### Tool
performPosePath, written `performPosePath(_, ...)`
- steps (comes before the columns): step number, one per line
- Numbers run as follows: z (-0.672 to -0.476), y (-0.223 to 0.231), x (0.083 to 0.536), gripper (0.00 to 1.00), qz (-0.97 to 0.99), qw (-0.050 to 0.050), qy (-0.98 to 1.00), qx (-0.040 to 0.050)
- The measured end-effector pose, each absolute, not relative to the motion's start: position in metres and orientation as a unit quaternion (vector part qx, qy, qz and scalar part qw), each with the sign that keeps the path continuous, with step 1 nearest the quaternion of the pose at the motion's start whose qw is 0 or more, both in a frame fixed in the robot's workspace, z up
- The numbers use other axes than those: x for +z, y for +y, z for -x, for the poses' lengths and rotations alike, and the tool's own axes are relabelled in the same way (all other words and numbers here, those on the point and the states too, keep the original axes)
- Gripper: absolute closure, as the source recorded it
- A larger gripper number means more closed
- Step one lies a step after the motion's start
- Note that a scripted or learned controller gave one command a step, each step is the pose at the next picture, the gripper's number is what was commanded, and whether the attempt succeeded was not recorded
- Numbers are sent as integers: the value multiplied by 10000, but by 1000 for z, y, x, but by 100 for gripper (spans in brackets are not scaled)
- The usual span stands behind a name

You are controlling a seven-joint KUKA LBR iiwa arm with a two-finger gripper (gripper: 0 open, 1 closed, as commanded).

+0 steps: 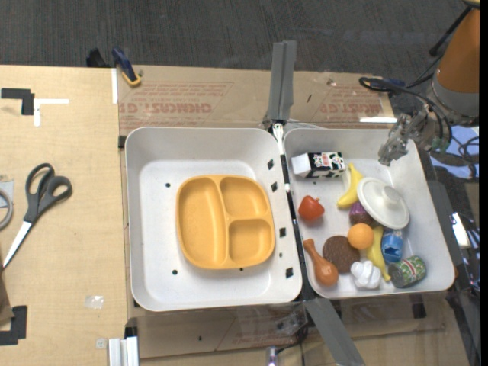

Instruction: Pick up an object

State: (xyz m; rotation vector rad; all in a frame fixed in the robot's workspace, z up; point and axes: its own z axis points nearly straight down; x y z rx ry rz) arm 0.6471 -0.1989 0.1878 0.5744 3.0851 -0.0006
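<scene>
Hand (394, 149) hangs over the right bin's (427, 197) far corner, touching nothing.

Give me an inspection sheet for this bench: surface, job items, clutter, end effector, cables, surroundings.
Surface: wooden bench, two white bins side by side.
Job's things: right bin holds toy food, milk carton, white lid, can; left bin holds yellow tray.
Clutter: scissors left of the bins.
Grippers: end effector over right bin's far right corner, nothing between its fingers.
Cables: black ones behind right bin.
Surroundings: cardboard, dark floor.
</scene>
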Motion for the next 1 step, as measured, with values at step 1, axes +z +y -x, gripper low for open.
performPosePath(1,-642,-135,94,100,-2134,23,9770,2)
